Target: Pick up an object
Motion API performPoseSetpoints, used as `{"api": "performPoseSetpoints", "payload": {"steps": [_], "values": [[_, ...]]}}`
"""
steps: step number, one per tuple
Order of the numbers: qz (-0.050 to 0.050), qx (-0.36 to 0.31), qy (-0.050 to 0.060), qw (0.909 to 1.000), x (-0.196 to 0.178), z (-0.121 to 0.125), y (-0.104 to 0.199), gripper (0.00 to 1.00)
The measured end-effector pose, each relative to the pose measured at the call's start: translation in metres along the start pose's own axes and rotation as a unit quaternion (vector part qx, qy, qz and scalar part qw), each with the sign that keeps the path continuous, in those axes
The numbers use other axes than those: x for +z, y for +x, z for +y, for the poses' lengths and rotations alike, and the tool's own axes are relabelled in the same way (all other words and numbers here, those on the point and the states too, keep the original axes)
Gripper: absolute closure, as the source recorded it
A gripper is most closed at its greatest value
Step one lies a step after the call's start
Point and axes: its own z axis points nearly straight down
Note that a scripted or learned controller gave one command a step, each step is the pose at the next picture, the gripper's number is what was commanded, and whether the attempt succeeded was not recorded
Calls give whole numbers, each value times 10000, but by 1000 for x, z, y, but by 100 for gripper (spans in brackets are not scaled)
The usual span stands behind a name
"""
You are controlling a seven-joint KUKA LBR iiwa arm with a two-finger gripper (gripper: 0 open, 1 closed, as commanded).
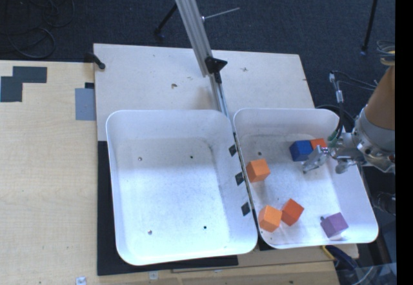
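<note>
- Right bin [284,124]: I count a blue cube [301,150], a small orange piece [319,144] touching it on the arm side, an orange cube [258,170] near the divider, two orange-red cubes touching each other at the near edge, one orange [270,218], one redder [292,211], and a purple cube [334,224] in the near right corner.
- Left bin [168,180]: white floor with a few dark specks.
- Gripper [316,162]: reaching in over the right rim, low, just beside the blue cube; I cannot tell from this slant whether the claw is spread or pressed together, and I see nothing between its tips.
- Likely target, in my judgement: the blue cube, nearest the tips.
- Risk 1: the tips sit to the near side of the blue cube, so closing here may catch air or only clip an edge.
- Risk 2: the orange piece pressed against the blue cube could block one side and push both away.
- Risk 3: the bin wall is close to the wrist; a shoved cube could end up against it and be harder to grasp.
</note>
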Motion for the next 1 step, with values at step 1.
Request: {"api": "performPoseSetpoints", "payload": {"steps": [1], "values": [[-7,-45,15,10000,99,67,-39,0]]}}
